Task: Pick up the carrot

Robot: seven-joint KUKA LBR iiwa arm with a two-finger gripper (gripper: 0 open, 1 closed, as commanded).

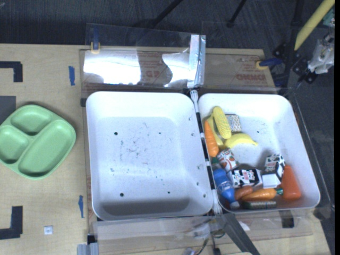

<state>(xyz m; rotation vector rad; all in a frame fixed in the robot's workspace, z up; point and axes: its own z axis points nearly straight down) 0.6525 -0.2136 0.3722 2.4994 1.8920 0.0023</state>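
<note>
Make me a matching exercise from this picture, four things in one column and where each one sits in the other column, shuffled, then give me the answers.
Things:
1. corn cob
2. green divided plate
3. blue bottle
4. banana

Places:
A. on the bench, left of both bins
B. right bin, near its front left corner
C. right bin, toward its back, close to the divider
D. right bin, about the middle, just right of the corn

Pairs: 1-C, 2-A, 3-B, 4-D
</note>
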